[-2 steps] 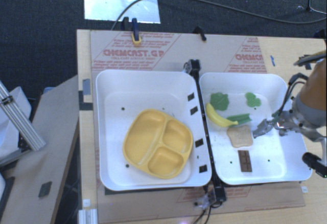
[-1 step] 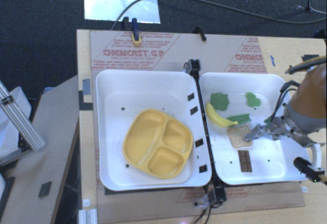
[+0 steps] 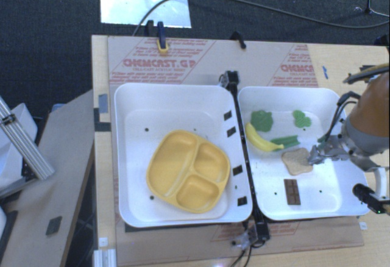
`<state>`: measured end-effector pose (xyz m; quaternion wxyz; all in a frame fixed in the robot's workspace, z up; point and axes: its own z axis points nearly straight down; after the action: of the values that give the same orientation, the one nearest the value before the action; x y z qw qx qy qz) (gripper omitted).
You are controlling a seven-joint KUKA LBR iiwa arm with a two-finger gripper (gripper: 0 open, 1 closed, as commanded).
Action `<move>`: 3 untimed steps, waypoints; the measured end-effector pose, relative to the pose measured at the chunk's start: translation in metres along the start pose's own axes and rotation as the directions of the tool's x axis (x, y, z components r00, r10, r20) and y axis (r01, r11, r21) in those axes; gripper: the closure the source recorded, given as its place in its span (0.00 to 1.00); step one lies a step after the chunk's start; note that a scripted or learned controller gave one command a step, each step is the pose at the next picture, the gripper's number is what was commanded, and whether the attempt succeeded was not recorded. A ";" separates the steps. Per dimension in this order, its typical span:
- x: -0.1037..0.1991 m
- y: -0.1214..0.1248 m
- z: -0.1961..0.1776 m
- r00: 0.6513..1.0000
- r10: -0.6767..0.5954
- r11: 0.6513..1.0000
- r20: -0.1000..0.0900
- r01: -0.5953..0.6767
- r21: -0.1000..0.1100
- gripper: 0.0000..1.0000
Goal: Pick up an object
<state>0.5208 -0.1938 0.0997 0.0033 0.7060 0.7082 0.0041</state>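
The arm comes in from the right and the gripper [image 3: 317,156] hangs low in the right bin [image 3: 332,208], its tip right at the right edge of the tan bread slice [image 3: 296,162]. Whether it is open, closed or pinching the slice, I cannot tell; too small and dark. The slice lies flat on the bin floor. Just left of it sits the banana [image 3: 261,139], with a green bean pod [image 3: 285,140] between. A brown chocolate bar [image 3: 292,192] lies below. The left bin [image 3: 131,107] holds a yellow divided plate [image 3: 189,170].
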 end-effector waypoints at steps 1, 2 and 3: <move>0.002 0.007 -0.063 1.000 -0.002 1.000 0.004 0.002 0.003 1.00; -0.003 0.003 -0.125 1.000 -0.001 1.000 0.004 0.001 0.002 1.00; -0.003 0.004 -0.107 1.000 0.001 1.000 0.002 -0.001 0.009 1.00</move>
<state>0.5233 -0.1966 0.2065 0.0008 0.7063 0.7079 0.0001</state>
